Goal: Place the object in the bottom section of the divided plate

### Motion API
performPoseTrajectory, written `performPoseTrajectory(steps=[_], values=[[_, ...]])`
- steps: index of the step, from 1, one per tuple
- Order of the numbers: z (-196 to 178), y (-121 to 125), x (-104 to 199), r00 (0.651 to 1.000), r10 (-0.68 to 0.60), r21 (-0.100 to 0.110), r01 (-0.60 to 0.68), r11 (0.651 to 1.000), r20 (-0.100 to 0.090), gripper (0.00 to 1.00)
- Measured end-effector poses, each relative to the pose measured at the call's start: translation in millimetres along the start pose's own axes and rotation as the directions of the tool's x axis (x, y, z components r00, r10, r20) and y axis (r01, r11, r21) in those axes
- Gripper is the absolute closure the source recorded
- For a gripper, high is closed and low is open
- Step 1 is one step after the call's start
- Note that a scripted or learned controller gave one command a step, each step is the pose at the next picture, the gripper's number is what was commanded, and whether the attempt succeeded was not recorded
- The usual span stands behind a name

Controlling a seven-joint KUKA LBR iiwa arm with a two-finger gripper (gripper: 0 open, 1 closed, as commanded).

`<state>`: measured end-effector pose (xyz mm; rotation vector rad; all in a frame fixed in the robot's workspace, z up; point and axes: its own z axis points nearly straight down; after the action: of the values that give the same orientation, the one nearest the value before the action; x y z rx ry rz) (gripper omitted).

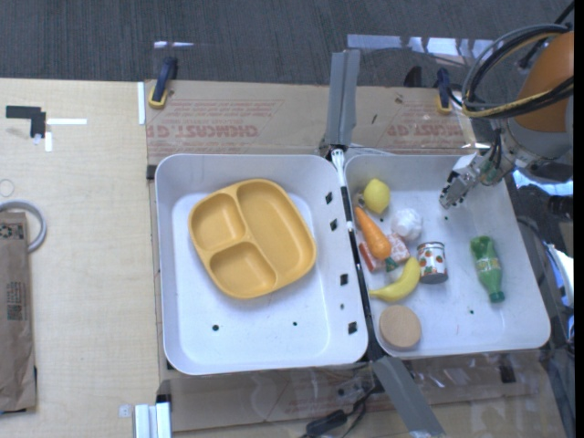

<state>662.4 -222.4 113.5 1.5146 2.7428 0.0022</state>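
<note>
**Right bin: object positions relative to the claw**

One yellow three-section plastic plate (253, 237) is located in the left white bin (178, 336). One grey two-finger claw (453, 191) is positioned over the far part of the right white bin (529, 331); its opening cannot be told, and nothing is seen held. One green plastic bottle (487, 267) lies near and right of the claw, apart from it, long axis running far to near, cap toward the near side. One yellow lemon (375, 195), one orange carrot (371, 233), one yellow banana (401, 282), one small can (432, 262) and one tan round disc (400, 327) are counted left of the bottle.
</note>
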Motion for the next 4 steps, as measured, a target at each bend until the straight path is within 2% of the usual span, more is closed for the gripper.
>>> performPoseTrajectory(steps=[2,3,4], values=[[-19.4,1.3,-2.7,1.000,0.002,-0.005,-0.002,1.000,0.007,1.00],[-71.3,-1.7,0.8,0.968,0.251,0.005,-0.251,0.968,-0.002,1.00],[-8.0,1.9,7.6,1.000,0.026,0.006,-0.026,1.000,-0.005,1.00]])
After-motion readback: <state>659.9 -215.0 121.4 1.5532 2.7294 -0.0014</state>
